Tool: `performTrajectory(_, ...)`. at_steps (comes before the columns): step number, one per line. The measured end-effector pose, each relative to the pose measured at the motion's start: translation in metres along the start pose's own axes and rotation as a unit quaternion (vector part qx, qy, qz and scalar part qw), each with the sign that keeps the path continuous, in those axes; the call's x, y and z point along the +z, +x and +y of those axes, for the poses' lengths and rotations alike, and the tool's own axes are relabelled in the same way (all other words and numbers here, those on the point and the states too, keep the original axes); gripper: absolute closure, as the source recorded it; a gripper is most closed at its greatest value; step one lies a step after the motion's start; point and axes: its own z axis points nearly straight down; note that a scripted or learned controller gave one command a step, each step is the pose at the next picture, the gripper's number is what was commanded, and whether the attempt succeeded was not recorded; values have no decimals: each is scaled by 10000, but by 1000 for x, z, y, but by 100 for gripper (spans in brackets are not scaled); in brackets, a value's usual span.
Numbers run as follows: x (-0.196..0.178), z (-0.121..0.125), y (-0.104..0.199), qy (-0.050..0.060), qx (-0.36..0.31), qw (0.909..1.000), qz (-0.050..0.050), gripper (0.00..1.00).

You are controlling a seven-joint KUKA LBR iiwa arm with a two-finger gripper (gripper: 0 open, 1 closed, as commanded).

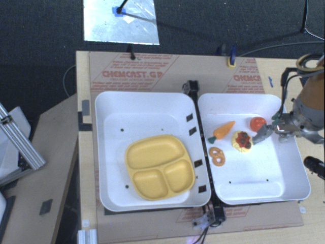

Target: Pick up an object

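The right bin (264, 187) holds four small toy foods: an orange carrot (224, 130), a red tomato (257, 122), a yellow piece with red topping (242, 141), and a brown pretzel (217, 156). My gripper (261, 134) reaches in from the right and hangs low over the bin, its grey tip just right of the yellow piece and below the tomato. Nothing shows between its fingers.
A yellow divided plate (159, 165) lies in the left bin (117, 136). A black divider with clips (199, 136) runs between the bins. The arm's body (310, 105) and cables stand over the right edge of the bench.
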Motion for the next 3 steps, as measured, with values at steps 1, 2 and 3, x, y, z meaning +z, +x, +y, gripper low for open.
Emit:
performTrajectory(1,-7,3,0,-65,-17,10000,-15,0)
performTrajectory(2,56,1,1,-39,-4,10000,-7,0)
performTrajectory(3,104,2,1,-57,2,10000,-12,0)
